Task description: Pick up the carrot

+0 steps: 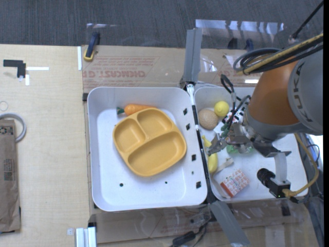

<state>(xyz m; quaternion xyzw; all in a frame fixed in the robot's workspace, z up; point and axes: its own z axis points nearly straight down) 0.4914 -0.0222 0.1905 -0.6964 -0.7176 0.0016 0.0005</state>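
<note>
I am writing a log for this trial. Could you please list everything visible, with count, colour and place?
carrot: 1, orange, left bin, touching the plate's far edge
plate: 1, yellow, three compartments, left bin
bins: 2, white, side by side
lemon: 1, yellow, right bin, far side
potato: 1, tan, right bin
box: 1, red and white, right bin, near side
arm: 1, grey and orange, over right bin
gripper: 1, low in right bin

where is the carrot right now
The small orange carrot lies in the left white bin, at its far side, touching the far edge of the yellow divided plate.
</note>
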